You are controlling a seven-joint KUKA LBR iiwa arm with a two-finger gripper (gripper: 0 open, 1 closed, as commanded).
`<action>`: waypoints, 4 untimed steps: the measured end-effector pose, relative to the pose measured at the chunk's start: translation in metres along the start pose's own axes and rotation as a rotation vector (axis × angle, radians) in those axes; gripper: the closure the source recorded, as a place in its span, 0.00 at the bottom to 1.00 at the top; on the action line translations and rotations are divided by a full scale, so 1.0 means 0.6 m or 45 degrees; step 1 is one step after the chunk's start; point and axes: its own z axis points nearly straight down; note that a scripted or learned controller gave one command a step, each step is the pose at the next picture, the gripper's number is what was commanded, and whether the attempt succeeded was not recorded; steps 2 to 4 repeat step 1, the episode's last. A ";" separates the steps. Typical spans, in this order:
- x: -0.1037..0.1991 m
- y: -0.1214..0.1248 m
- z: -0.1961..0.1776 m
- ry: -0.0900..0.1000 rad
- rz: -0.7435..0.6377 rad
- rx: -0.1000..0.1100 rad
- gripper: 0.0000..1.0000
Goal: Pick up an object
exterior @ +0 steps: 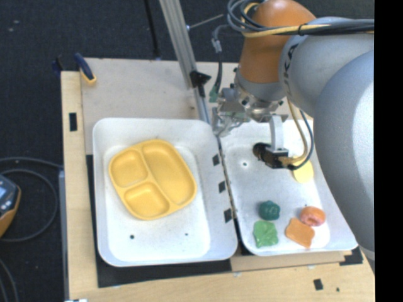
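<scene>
My gripper (224, 123) hangs at the far end of the ridge between the two bins, above the back left corner of the right bin (247, 168). Near that bin's front edge lie a dark green lump (269, 210), a light green piece (265, 233), an orange block (300, 232) and a reddish-orange piece (312, 216). A pale yellow piece (303, 172) lies farther back, toward the right wall. All of these lie well in front of the gripper, and none touches it.
A yellow three-compartment plate (152, 178) lies in the left bin (110, 231). A slanted aluminium post (182, 49) rises behind the bins, close to the gripper's left. The big grey arm covers the right bin's far right side.
</scene>
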 end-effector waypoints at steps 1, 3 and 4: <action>0.089 0.028 -0.019 0.000 0.000 0.001 1.00; 0.089 0.028 -0.019 0.000 0.000 0.001 1.00; 0.089 0.028 -0.019 0.000 0.000 0.001 1.00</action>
